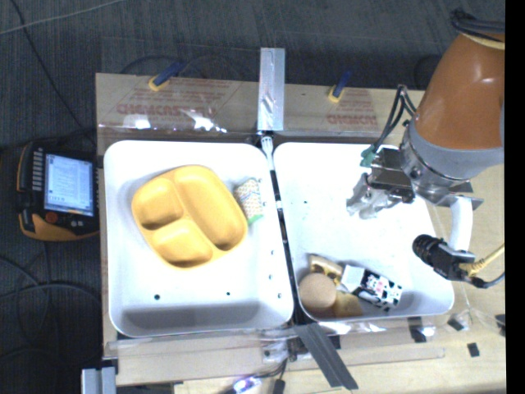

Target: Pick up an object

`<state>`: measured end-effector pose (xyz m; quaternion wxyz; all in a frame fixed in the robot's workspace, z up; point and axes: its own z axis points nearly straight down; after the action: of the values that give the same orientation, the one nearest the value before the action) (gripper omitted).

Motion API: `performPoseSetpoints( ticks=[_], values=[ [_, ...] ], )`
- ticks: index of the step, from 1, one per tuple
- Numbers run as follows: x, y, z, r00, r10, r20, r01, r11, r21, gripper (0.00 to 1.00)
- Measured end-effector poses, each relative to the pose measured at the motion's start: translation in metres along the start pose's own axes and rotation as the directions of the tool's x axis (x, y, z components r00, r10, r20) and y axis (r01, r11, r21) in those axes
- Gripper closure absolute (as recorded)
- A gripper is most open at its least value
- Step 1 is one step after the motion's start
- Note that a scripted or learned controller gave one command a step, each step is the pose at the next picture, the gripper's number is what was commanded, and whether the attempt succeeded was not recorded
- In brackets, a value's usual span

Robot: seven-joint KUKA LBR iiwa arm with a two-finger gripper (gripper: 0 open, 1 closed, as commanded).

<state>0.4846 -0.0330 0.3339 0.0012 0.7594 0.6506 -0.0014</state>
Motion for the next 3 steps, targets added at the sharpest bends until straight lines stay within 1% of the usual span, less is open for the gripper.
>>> performPoseSetpoints(
  ticks=[1,2,3],
  values=[
    [0.038,0.014,0.119,0.942,0.336,0.0,-0.336,0.942,0.007,1.0],
    [-0.071,0.067,0.037,0.946,0.323,0.001,-0.323,0.946,0.002,1.0],
    [-0.061,0.026,0.008,0.98,0.2,0.001,-0.2,0.98,0.003,1.0]
  ],
)
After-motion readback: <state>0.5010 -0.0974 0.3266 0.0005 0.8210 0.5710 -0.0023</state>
